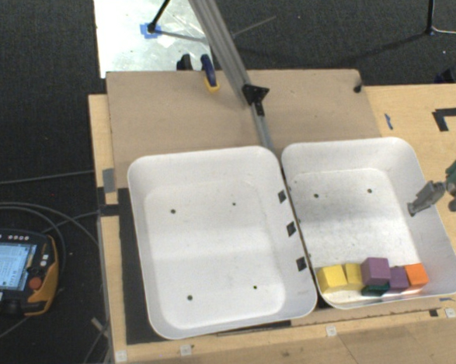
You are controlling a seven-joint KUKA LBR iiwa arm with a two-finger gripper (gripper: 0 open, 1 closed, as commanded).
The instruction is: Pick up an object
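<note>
We see a short row of small blocks lined up along the near wall of the right bin (428, 202), toward its near-right corner, the row's long axis running left to right across the view. From the left stand a yellow block (332, 277), a second yellow block (353, 273) touching it, a purple block (375, 268), a dark green block (374, 288) lying just in front of the purple one, a smaller mauve block (398, 277) and an orange block (417, 274) at the right end. Each looks roughly cubic, so we cannot give any single block a clear heading.

At the right bin's right rim we find the end effector (425, 199), grey, reaching in from the right and pointing left and slightly toward us. Nothing lies between its tips; we cannot tell how far apart they stand. It is well apart from the blocks, farther from us than the row.

The left bin (149, 222) lies just beside the right bin on the tan tabletop (300, 106). A handheld control pendant (16, 270) with a lit screen rests on the dark floor at the left.
</note>
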